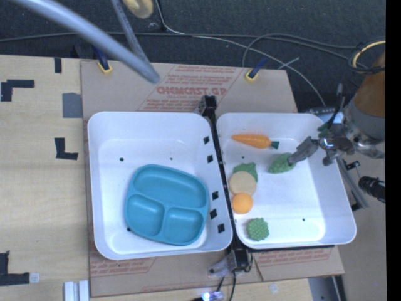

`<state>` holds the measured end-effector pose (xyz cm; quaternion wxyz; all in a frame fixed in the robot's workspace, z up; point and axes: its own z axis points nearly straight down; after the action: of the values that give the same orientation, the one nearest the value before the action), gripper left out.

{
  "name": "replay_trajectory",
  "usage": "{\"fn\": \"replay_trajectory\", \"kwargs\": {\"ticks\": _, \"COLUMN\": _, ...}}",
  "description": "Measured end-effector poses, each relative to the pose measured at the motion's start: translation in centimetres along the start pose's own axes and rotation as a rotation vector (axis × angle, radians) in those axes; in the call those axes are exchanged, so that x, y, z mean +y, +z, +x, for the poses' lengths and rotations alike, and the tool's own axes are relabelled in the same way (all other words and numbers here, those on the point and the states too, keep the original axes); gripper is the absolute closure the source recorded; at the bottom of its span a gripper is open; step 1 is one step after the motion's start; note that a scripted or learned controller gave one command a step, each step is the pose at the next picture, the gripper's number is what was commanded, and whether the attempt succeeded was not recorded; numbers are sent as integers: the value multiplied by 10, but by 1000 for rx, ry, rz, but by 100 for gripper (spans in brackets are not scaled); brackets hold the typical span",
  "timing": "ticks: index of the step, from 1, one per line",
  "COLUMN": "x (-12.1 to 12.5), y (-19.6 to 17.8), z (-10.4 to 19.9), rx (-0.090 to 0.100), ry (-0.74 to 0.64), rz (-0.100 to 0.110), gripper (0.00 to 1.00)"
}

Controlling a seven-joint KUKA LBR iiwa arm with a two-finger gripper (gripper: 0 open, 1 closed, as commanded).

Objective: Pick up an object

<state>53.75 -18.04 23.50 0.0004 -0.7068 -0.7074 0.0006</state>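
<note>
The right bin (341, 229) holds several toy foods. An orange carrot (252, 141) lies near its far left side. Below the carrot sit a green leafy piece (246, 170), a beige round piece (242, 184), an orange ball (242, 203) and a bumpy green piece (257, 229). A small dark green piece (279, 165) lies mid-bin. My gripper (298, 155) reaches in from the right at a slant, and its tip is at or touching this dark green piece. Whether the piece is gripped is unclear.
The left bin (100, 125) holds a blue divided tray (166, 204). A black divider clip strip (216, 168) runs between the bins. Cables (276, 49) trail behind the right bin. A grey pole (81, 27) crosses the top left.
</note>
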Motion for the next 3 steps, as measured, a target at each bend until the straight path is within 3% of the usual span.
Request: {"fn": "replay_trajectory", "kwargs": {"ticks": 3, "x": -3, "y": 132, "z": 1, "rx": 1, "ry": 0, "rz": 5, "gripper": 0}}
